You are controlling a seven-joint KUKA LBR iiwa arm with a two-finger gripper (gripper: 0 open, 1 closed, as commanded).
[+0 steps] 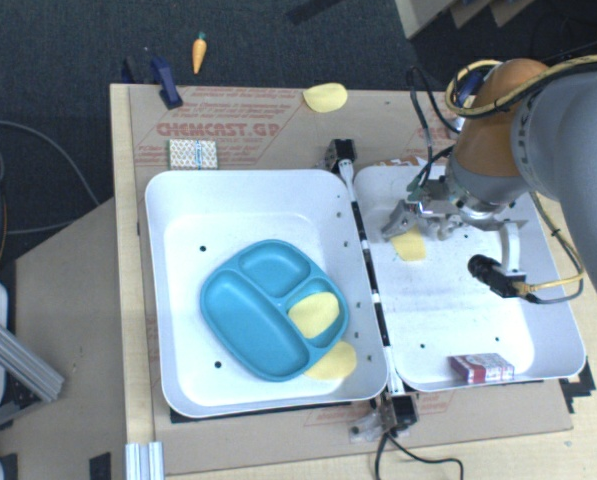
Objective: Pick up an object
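So two bins sit side by side on the surface point(128, 268). Left bin point(178, 218) has a divided plate point(258, 313) in it, with a soft lump point(316, 313) in the plate's right compartment and another lump point(333, 363) just beside the plate's near-right edge. Right bin point(548, 328) has a small chunk point(411, 247) toward its far left, right under the pincer point(425, 223), and a little box point(481, 368) near the front edge. Behind the bins, a packet point(193, 153) lies at the left and a third lump point(325, 97) further right.
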